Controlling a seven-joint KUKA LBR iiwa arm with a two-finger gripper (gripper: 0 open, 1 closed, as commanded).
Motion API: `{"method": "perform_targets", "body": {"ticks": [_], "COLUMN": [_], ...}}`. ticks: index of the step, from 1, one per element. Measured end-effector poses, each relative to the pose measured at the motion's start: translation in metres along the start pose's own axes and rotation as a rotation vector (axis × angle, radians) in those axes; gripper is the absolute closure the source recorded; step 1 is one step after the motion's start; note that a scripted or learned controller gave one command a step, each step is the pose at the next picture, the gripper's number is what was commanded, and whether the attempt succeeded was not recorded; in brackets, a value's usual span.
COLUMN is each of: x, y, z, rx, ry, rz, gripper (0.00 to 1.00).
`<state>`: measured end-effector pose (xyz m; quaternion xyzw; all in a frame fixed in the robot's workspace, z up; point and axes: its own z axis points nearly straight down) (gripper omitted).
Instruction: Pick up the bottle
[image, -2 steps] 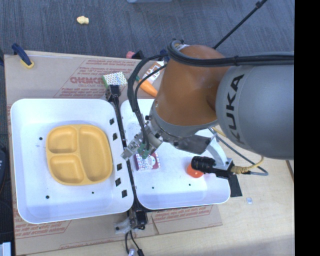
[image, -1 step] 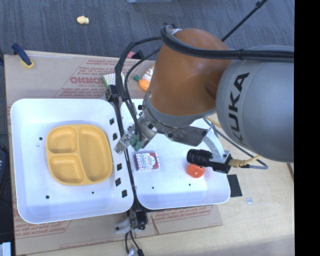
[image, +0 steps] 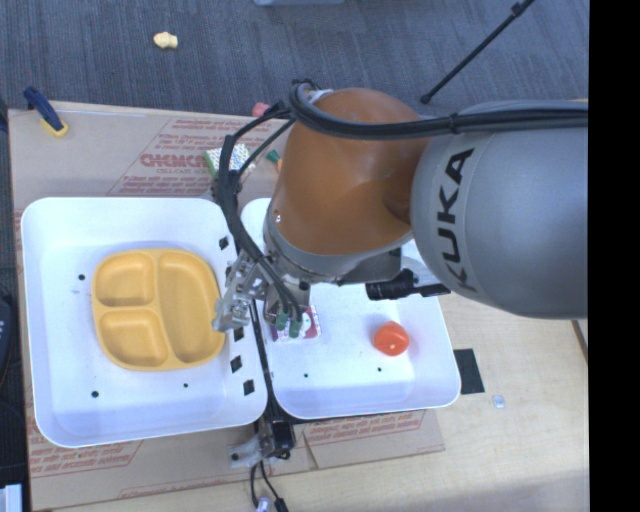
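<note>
My gripper (image: 240, 300) hangs low over the wall between the two bins, at the right edge of the yellow plate. Just to its right, on the floor of the right bin (image: 430, 385), lies a small object with pink, white and green markings (image: 297, 324), partly hidden under the wrist; I cannot tell whether it is the bottle. An orange rounded object (image: 391, 339) lies further right in the same bin, apart from the gripper. Nothing visibly sits in the gripper. The large orange and grey arm (image: 400, 200) hides the back of the right bin.
A yellow divided plate (image: 158, 306) lies in the left bin (image: 50, 240). Both bins rest on cardboard (image: 150, 150). A cable (image: 255, 350) runs down along the wall between the bins. A blue clip (image: 45, 110) and a yellow scrap (image: 165, 41) lie beyond the bins.
</note>
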<state>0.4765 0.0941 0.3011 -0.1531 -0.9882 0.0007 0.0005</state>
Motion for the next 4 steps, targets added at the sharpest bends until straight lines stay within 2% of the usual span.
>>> {"method": "perform_targets", "body": {"ticks": [1, 2, 3, 4], "x": [-0.007, 0.015, -0.015, -0.005], "y": [-0.015, 0.045, -0.047, -0.015], "z": [0.06, 0.031, 0.024, 0.004], "rx": [0.0, 0.0, 0.0, -0.001], "ry": [0.001, -0.001, 0.0, -0.002], "rz": [-0.21, -0.033, 0.174, -0.091], "gripper": [1.0, 1.0, 1.0, 1.0]}}
